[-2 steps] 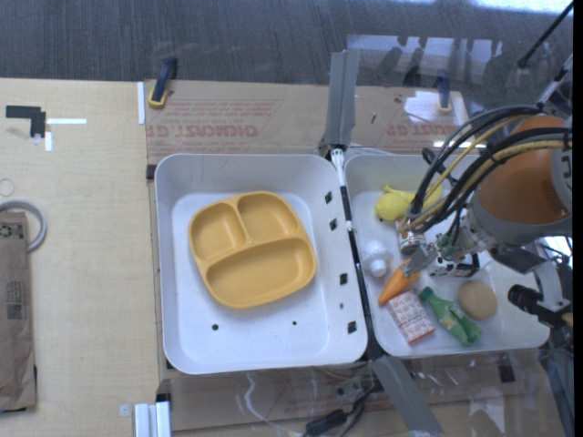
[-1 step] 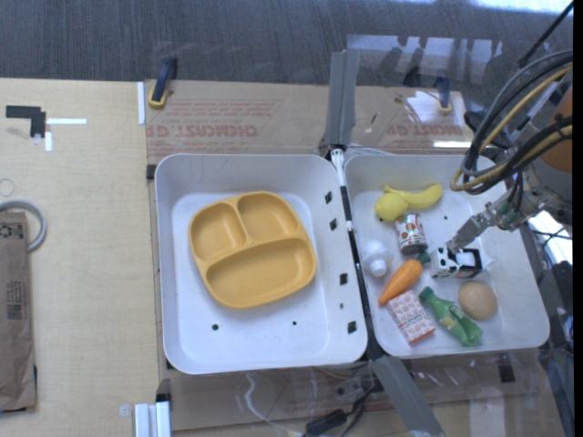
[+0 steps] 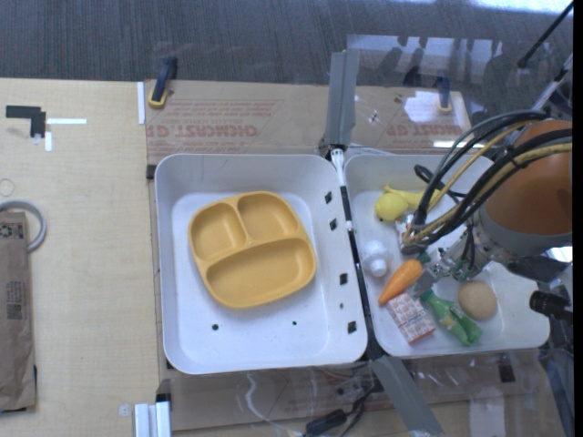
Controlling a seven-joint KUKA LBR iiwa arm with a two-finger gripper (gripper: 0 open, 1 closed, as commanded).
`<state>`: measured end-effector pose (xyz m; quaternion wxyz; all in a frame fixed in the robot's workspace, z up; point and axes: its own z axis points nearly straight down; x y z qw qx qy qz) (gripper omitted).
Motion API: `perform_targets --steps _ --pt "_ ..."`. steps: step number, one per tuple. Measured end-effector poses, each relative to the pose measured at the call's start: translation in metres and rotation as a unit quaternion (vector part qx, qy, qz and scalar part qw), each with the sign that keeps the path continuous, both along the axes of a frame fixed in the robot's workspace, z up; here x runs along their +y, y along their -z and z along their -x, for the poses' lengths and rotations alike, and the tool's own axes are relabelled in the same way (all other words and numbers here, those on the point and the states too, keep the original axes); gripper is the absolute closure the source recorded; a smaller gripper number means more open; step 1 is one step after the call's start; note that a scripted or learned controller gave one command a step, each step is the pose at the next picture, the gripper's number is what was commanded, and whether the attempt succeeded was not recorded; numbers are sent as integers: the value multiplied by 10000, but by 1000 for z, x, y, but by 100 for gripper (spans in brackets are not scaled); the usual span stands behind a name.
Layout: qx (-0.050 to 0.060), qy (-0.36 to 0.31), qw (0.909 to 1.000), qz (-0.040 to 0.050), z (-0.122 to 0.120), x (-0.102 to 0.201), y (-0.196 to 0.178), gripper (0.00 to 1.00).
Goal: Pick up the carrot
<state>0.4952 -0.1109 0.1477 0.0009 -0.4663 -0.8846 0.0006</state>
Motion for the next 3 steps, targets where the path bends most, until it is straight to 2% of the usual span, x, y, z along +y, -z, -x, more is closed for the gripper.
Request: perform_targets --steps 1,2,3 --pt "-78 -366 9993 -6 -49 3 49 0" --pt "-109 -346 9993 1 -51 2 38 100" --pt "-16 537 9986 9 -81 52 -44 100"
